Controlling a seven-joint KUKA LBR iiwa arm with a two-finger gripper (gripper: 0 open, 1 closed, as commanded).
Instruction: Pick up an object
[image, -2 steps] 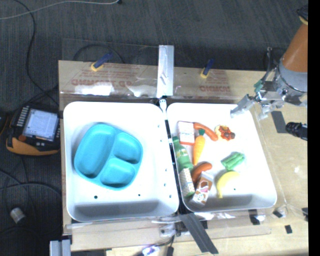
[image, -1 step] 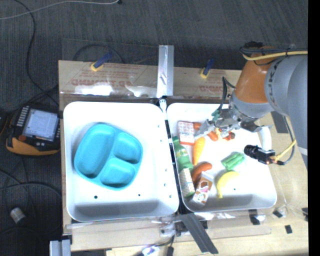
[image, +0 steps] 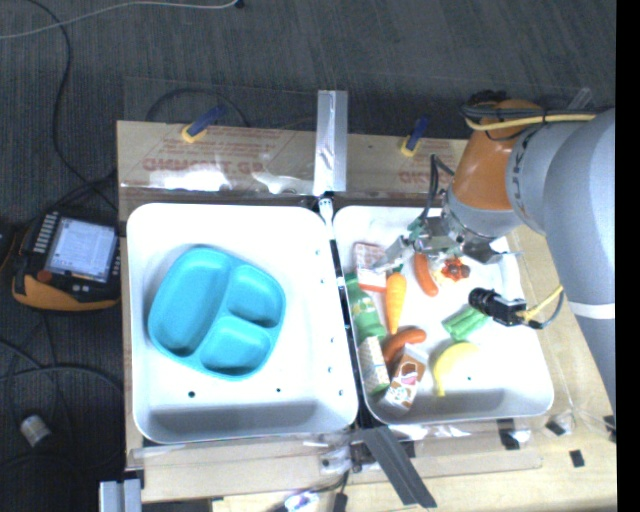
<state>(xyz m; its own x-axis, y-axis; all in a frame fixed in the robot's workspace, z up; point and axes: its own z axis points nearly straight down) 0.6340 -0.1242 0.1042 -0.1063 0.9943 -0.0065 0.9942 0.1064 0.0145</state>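
Reaching in over the right bin (image: 540, 395), the gripper (image: 432, 240) hung low near its far side; whether its fingers were apart or together could not be told. Just below it lay a carrot (image: 396, 297), with a banana (image: 449, 364) nearer the front. A blue tray (image: 215, 310) sat in the left bin (image: 150, 410).

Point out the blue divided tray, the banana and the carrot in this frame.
blue divided tray (image: 216, 311): camera view, on the ridge between its compartments.
banana (image: 449, 362): camera view, mid-curve of the yellow peel.
carrot (image: 396, 300): camera view, middle of the orange body.
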